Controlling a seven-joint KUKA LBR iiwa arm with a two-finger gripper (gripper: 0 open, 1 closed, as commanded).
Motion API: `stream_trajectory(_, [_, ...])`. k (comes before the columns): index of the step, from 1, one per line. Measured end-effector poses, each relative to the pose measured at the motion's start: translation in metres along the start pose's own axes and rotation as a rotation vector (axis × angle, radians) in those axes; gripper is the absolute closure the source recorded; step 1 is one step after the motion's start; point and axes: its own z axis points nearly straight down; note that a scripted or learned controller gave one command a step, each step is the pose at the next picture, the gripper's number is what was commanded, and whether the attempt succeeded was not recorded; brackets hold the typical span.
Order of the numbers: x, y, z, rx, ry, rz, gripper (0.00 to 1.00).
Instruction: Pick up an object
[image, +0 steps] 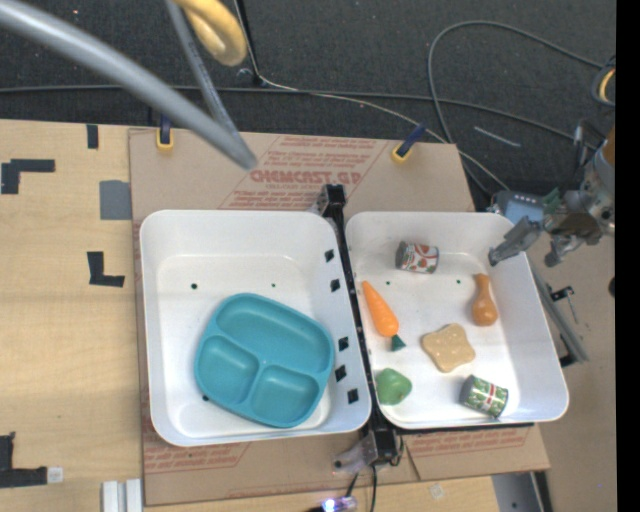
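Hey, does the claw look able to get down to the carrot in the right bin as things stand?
Probably yes. The carrot lies flat in the right bin with bare floor around it, apart from the can and cracker. The claw sits at that bin's far right edge.

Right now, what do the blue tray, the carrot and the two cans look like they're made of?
Blue tray: likely molded plastic, matte teal, with smooth rounded compartments. Carrot: probably toy plastic, given its uniform orange body and small green tip. Upper can and lower can: printed labels with grey ends; whether metal or plastic is unclear.
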Motion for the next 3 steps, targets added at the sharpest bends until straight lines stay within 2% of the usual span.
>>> stream_trajectory(1, [0.001,0.002,-0.005,-0.009,-0.002,-0.003,0.00])
stream_trajectory(2, [0.011,0.002,0.053,-0.004,-0.001,-0.003,0.00])
stream_trajectory(3, [0.002,-0.001,0.113,-0.003,-0.001,-0.002,0.00])
